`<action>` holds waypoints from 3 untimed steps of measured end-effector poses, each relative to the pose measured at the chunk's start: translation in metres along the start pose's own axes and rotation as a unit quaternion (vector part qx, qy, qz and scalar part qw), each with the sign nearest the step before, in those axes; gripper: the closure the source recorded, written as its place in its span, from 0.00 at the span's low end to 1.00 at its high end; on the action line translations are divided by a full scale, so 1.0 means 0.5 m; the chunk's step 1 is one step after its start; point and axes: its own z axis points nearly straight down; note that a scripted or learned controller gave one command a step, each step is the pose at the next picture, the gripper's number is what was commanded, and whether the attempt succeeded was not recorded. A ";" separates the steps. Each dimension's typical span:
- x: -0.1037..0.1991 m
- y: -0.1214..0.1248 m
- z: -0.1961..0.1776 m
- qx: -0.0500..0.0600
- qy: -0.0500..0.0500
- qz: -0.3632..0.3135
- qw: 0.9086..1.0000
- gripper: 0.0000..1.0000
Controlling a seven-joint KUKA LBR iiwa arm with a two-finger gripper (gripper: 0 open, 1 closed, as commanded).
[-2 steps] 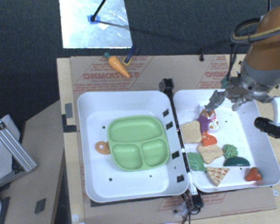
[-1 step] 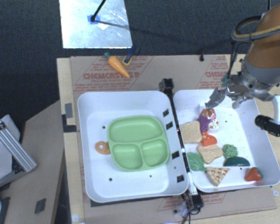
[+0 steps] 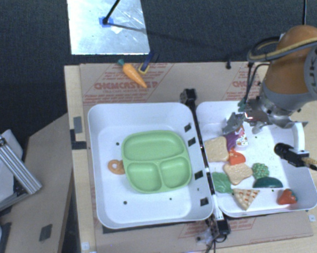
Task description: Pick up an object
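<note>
Brown cardboard sheet [image 3: 209, 75] w/ red letters lies on a light wood bench [image 3: 47, 151]. Dark carpet floor [image 3: 25, 56] sits behind it. A shiny metal plate [image 3: 107, 25] lies up top.

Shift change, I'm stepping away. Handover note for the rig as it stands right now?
End effector: low over the back of the right bin, above the toy food. Whether it is open or shut cannot be told, and nothing visibly sits in its grip.
Right bin: bread slice, purple packet, red piece, second bread slice, pizza wedge, green pieces, a tomato-like piece.
Left bin: green divided tray, small pretzel beside it.
Toy carrot lies outside the bins, on the board behind.
Done: no pick confirmed.
Left: grasp and lift one item.
</note>
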 end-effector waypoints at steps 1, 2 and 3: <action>-0.006 0.011 0.088 0.000 0.000 0.000 1.000 0.00; -0.023 0.001 0.186 -0.004 -0.002 0.001 1.000 0.00; -0.025 0.013 0.196 -0.013 -0.003 0.000 1.000 0.00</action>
